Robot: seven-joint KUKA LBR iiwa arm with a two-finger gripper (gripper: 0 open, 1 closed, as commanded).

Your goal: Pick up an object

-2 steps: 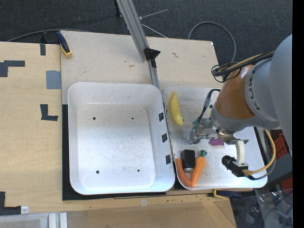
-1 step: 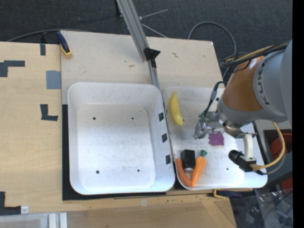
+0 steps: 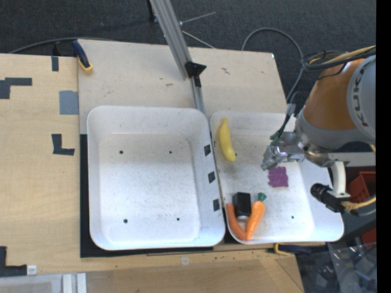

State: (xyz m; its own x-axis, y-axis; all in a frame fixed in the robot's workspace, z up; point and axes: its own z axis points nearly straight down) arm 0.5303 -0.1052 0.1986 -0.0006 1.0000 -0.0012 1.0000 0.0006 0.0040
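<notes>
The purple object (image 3: 278, 177) lay flat on the floor of the right bin (image 3: 305, 224), toward its middle, and it was probably the thing the arm meant to take, since the gripper (image 3: 273, 157) hung just beside its upper left edge; whether the tool touched it could not be told, nor whether it was open or closed, for the wrist hid that part. The other candidates sat clear of the arm: a yellow banana (image 3: 226, 140) lay lengthwise near the bin's left wall; two carrots (image 3: 252, 219) and a small black block (image 3: 242, 202) were bunched in the near left corner, touching one another, which would make them awkward to pick singly. The left bin (image 3: 146, 121) held nothing for the task. The arm (image 3: 339, 108) reached in from the right, its orange band bulking over the bin's far right side, the wrist bent downward so the tool pointed at the bin floor.
</notes>
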